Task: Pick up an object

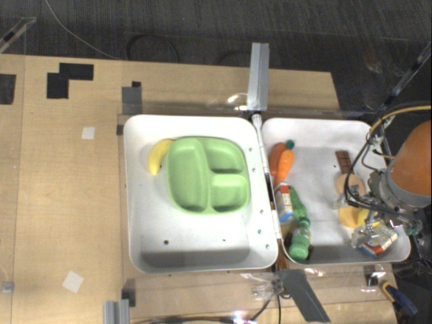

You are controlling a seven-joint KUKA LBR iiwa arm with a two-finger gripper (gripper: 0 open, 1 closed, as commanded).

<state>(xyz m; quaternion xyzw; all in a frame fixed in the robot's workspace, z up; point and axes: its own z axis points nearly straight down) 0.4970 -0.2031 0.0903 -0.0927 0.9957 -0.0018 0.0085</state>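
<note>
Under arm [405,174], small item [375,243] half-hidden

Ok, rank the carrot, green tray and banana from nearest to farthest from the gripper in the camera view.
1. Carrot, at the right bin's left wall, nearest the gripper in that bin's lower right corner.
2. Green tray, in the middle of the left bin.
3. Banana, at the tray's left edge, farthest.

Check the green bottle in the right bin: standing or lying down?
Lying down. The green bottle rests on its side along the right bin's left wall, lengthwise below the carrot.
</note>
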